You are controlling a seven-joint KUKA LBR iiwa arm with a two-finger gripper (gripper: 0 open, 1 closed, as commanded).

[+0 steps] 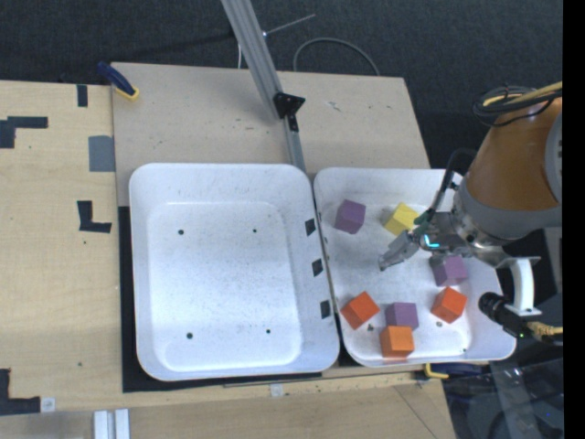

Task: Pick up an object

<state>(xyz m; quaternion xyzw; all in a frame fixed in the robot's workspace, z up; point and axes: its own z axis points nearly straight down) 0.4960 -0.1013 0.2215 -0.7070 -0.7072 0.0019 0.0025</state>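
Observation:
The right bin [366, 183] holds several small blocks. A yellow block [400, 218] and a purple block [349, 215] lie near its far side. Another purple block [450, 269] sits at mid right, partly under the arm. Along the near side are an orange block [360, 308], a purple block [401, 315], an orange block [397, 339] and an orange block [448, 304]. My gripper [391, 257] hangs over the bin's middle, just below the yellow block and left of the mid-right purple block, with no block seen in its grasp.
The left bin [146, 245] stands beside the right one, the two rims touching. A grey metal pole [260, 58] slants across the bench behind the bins. The arm's orange-banded body [516, 167] overhangs the right bin's right edge.

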